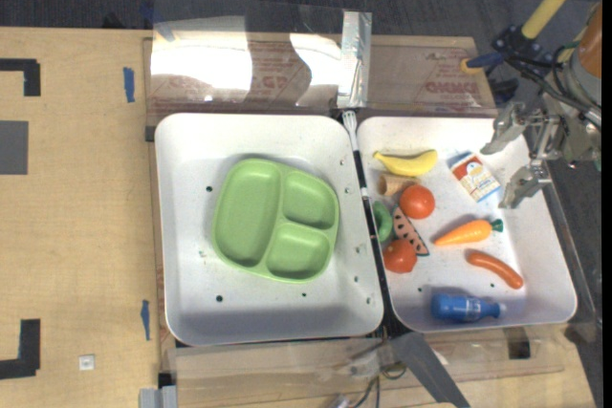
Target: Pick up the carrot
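Carrot [466, 232]: smooth tapered orange cone

A silver metal gripper [516, 169] with two slim grey fingers [524, 186] hangs below black brackets; dark cables run above the jaws, an orange band behind.

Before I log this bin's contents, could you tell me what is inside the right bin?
The right bin holds a banana, tomato, carrot, red sausage, blue bottle, small carton and a watermelon slice. Items along its left wall overlap, so some are partly hidden.
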Controlling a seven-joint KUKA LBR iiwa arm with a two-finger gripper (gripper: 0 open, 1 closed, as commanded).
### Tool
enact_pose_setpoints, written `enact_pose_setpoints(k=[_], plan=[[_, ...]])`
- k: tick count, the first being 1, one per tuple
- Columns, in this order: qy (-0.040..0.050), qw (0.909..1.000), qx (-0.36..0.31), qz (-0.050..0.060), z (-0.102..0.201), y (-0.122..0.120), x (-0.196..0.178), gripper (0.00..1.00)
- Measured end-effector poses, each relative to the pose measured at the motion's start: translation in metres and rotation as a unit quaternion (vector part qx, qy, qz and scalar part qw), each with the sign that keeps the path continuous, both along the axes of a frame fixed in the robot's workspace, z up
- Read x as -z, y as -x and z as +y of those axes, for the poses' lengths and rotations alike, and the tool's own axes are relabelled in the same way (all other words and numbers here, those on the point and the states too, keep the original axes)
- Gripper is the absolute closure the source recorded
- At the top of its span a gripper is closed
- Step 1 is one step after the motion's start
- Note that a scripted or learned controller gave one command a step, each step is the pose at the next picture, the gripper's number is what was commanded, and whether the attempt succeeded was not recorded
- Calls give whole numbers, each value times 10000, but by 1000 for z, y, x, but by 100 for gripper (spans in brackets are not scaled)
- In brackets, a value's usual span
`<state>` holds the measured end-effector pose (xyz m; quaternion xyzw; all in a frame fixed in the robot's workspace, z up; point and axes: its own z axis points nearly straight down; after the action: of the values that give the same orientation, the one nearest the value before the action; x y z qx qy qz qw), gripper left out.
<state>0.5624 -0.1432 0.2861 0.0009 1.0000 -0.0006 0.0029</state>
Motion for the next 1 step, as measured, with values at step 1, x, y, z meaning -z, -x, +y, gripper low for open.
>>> enact_pose_setpoints(k=[1], plan=[[-13,10000,14,40,4,64,98,0]])
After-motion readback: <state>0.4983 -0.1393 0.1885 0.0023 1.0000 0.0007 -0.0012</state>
